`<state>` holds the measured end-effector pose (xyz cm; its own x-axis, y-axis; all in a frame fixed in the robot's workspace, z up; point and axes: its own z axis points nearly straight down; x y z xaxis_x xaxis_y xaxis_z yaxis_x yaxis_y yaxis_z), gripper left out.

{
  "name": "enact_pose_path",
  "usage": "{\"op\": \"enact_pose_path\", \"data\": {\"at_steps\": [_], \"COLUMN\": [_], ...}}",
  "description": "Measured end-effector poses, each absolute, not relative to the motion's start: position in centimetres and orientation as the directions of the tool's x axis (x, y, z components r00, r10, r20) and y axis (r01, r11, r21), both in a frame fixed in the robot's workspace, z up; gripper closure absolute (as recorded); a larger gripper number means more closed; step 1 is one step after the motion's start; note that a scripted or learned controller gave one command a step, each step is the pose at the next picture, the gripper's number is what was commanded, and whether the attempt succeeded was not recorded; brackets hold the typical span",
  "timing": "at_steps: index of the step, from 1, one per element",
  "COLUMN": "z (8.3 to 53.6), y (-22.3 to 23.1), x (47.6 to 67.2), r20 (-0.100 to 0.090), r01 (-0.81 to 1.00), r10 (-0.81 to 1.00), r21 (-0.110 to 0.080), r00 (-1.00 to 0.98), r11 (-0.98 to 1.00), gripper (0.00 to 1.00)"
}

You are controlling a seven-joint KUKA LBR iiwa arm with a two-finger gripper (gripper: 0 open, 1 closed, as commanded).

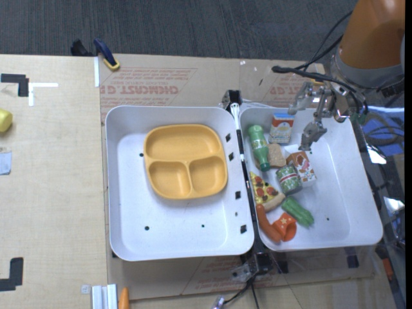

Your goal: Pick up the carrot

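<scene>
Although it lies among a crowd of toy food, the carrot [266,224] is easy to find: a slim orange piece at the near left corner of the right bin [347,192], running along the wall from beside the pizza slice [265,192] toward the near edge. It looks like a light, stiff plastic toy with a smooth, probably slippery skin, so a hold across its narrow width near the middle seems safest; the bin wall on one side and the red pepper [286,228] touching it on the other leave little room for fingers. A green cucumber-like piece [298,212] sits just right of the pepper. Farther back in that bin are a green bottle [258,145], a small carton [280,128], a green can [289,179] and a red-and-white packet [302,165]. The left bin [129,192] holds a yellow divided plate [185,161] with nothing on it. The pincer [311,136] hangs over the far part of the right bin, well apart from the carrot, holding nothing; whether its fingers are wide or narrow I cannot tell. Both bins rest on the desk [51,192].
</scene>
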<state>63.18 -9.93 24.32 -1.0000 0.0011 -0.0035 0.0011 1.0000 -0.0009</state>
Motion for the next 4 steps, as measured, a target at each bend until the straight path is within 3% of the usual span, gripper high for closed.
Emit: {"op": "enact_pose_path", "data": {"at_steps": [1, 2, 3, 4], "z": [35.7, 47.0, 53.4, 54.3], "y": [-3.7, 1.1, 0.7, 0.7], "x": [65.7, 64.8, 65.2, 65.4], "r20": [-0.006, -0.006, -0.005, -0.01], "r01": [0.034, 0.405, 0.664, 0.662], "r10": [0.034, 0.405, 0.664, 0.662], "r21": [0.001, 0.001, 0.002, 0.003], "r00": [-0.999, -0.914, -0.748, -0.749], "r11": [0.999, 0.914, 0.748, 0.749], "gripper": [0.0, 0.0, 0.0, 1.0]}}
